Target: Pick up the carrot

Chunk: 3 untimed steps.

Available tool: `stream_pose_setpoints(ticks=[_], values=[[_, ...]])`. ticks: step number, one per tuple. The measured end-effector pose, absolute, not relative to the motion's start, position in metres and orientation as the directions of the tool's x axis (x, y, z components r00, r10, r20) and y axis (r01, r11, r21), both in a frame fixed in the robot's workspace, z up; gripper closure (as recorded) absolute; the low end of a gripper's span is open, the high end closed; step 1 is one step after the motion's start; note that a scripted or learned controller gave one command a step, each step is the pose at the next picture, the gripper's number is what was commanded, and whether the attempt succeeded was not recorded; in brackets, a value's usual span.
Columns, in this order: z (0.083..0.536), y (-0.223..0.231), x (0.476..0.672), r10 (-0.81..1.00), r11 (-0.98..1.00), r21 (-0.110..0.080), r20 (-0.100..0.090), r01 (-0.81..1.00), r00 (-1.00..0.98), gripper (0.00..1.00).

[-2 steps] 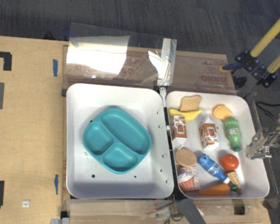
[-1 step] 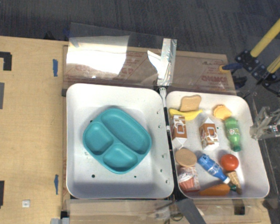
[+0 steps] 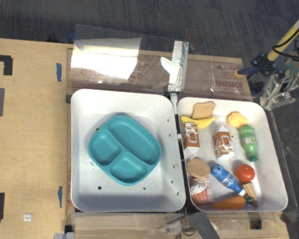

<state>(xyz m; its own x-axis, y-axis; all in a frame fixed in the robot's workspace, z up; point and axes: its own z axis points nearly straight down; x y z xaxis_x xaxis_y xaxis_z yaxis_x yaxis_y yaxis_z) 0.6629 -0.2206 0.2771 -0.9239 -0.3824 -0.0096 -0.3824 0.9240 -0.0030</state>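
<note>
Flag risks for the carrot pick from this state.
1. The carrot lies along the right bin's near wall, so a finger may hit the rim instead of closing around it.
2. It is crowded: the blue bottle and a red-and-white packet sit right beside it, so a grasp could catch or shove them.
3. The gripper hangs outside the bin's far corner, a long approach.

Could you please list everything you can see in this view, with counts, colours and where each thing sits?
Bins: 2, white, side by side on the bench.
Divided plate: 1, teal, left bin.
Carrot: 1, orange, right bin's near edge.
Tomato: 1, red, right bin.
Bottles: 1 green, 1 blue, right bin.
Cartons: 2, brown-white, right bin.
Banana: 1, yellow, right bin's far end.
Bread slice: 1, tan, above banana.
Gripper: 1, metallic, beyond right bin's far corner.
</note>
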Motion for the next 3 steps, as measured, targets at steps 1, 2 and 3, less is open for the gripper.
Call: stream_pose_setpoints(ticks=[1,2,3], values=[[0.324,-0.222,0.669,-0.740,0.673,-0.010,-0.010,-0.740,-0.673,1.00],[0.229,-0.216,0.601,-0.898,0.440,0.001,-0.003,-0.898,-0.440,1.00],[0.294,-0.222,0.645,-0.971,0.239,-0.012,-0.004,-0.971,-0.239,1.00]])
